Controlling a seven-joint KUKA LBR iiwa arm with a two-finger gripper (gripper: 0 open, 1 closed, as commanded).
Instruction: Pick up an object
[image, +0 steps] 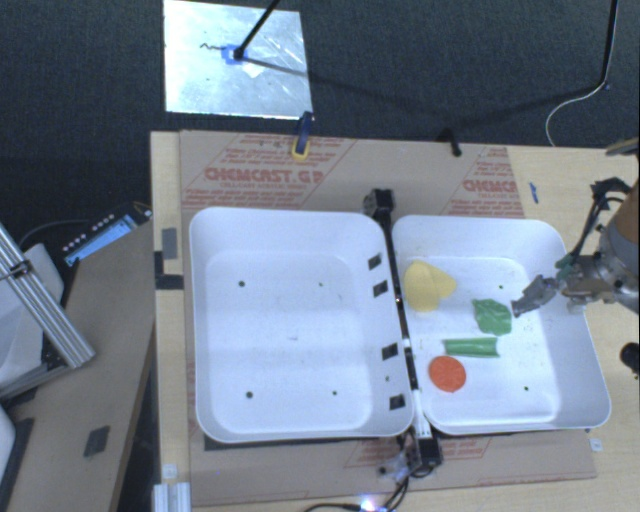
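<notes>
The right bin (560, 400) holds several small objects. A yellow lump (428, 285) lies at its left, near the divider. A green leafy piece (492, 316) sits in the middle, with a long green piece (471, 347) just below it. An orange disc (447, 374) lies toward the front left. My gripper (550, 300) hangs over the right side of this bin, just right of the green leafy piece. It is open and holds nothing; one fingertip (522, 305) points toward the leafy piece without touching it.
The left bin (215, 300) adjoins the right one along a black-clipped divider (395, 320). Both stand on a cardboard sheet (260, 172) on the bench. A shiny metal plate (235, 58) lies on the floor behind, and cables run at the back right.
</notes>
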